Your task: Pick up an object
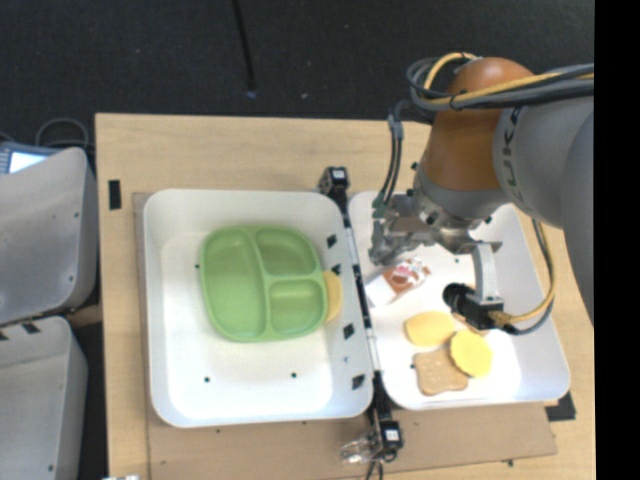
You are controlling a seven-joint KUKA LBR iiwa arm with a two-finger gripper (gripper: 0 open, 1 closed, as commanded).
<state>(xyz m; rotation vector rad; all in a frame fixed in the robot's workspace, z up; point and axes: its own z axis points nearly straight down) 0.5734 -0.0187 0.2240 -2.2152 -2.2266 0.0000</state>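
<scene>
Wooden bench (pixel 250 153) on dark floor, two white bins side by side; arm over the right bin.

Left bin (pixel 180 368) holds a green three-compartment tray (pixel 262 283), with a yellow piece (pixel 333 295) just beside the tray at its 3 o'clock, against the bin wall. Right bin (pixel 535 358) holds a small red-and-white packet (pixel 400 278) near its 10 o'clock corner, and a cluster toward 6 o'clock: pale yellow slice (pixel 430 329), round yellow disc (pixel 471 354) touching it at 4 o'clock, tan toast-like piece (pixel 439 373) below both. The gripper (pixel 390 248) hangs above the right bin's 10 o'clock area, just at 11 o'clock of the packet; cannot tell how its tool end stands, nor whether it touches the packet. Grey arm (pixel 545 158) with orange band (pixel 470 128) enters from 2 o'clock.
</scene>
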